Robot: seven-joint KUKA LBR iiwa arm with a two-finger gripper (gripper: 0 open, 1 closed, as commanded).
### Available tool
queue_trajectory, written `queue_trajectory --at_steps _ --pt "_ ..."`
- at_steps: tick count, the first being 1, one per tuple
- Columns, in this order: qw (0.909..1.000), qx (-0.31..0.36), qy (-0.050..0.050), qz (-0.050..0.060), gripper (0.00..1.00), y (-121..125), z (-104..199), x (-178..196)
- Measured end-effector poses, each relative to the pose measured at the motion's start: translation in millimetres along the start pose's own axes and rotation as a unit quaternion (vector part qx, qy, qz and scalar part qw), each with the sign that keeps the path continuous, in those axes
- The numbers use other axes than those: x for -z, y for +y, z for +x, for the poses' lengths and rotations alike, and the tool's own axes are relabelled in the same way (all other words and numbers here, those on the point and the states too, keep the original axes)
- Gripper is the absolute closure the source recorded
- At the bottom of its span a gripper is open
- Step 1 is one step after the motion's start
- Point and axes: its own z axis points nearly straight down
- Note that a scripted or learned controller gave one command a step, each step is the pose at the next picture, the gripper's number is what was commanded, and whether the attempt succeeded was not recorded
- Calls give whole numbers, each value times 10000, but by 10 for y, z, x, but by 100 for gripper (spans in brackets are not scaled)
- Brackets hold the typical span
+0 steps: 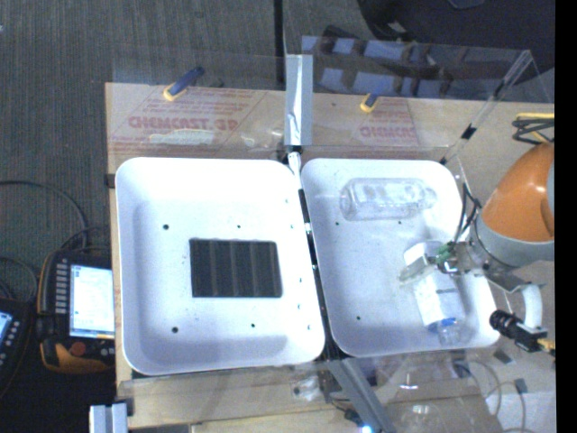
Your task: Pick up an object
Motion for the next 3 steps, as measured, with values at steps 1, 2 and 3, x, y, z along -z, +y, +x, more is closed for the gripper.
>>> queue_trajectory --at_steps 1,2,3 --pt "10000 8 6 -4 100 11 15 87" --pt "9994 -347 -48 27 100 744 334 -77" --pt "10000 18 -32 61 100 1565 946 805"
